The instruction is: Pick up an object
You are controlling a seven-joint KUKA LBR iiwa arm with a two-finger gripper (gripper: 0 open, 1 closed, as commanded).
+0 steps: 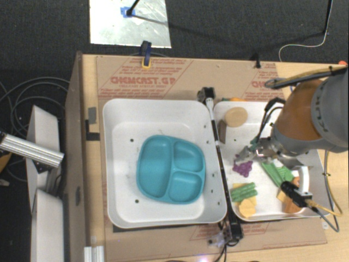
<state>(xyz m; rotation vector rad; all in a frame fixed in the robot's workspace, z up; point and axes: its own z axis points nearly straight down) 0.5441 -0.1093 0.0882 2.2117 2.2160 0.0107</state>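
In the right bin [262, 214] lie several small toys. A purple grape bunch [243, 168] sits near the bin's middle. A tan round disc [235, 117] lies at the far end. A green ridged piece [244, 190] and a yellow-orange piece [248, 207] rest at the near left corner. A long green piece [278, 173] and an orange piece [289, 203] lie to the right. My gripper [253, 150] hangs just above and to the right of the grapes, with the arm's bulk covering the bin's right part.
The left bin [117, 146] holds a teal divided plate [170, 168]. A small brown block [222, 131] stands against the right bin's left wall. The black divider rail [215, 141] runs between the bins. Cables trail over the bin's right edge.
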